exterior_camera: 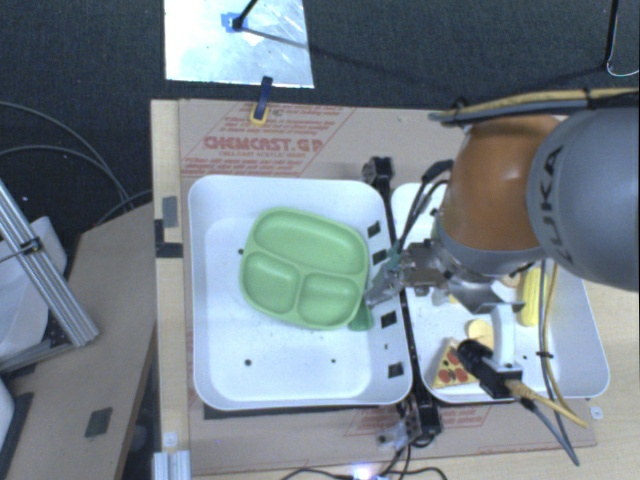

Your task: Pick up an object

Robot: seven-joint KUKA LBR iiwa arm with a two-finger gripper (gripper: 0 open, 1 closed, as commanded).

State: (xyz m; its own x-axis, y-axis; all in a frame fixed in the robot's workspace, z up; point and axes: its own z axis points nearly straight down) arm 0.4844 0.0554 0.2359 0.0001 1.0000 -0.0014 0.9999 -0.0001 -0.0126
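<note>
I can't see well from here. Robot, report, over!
End effector at green plate's right rim, left bin. Grip unconfirmed. Pizza toy in right bin. Path unobstructed.

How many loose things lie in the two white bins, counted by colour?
Green: 1, the divided plate in the left bin.
Yellow: 2, a long yellow piece and a small round yellow piece in the right bin.
Orange and red: 1, the toy pizza slice.
Total: 4

I see a matt green plastic divided plate (303, 267) in a smooth, slightly glossy white plastic bin (215, 368), resting on printed brown cardboard (270, 143); the arm's grey shell (590, 198) has a soft sheen.
</note>
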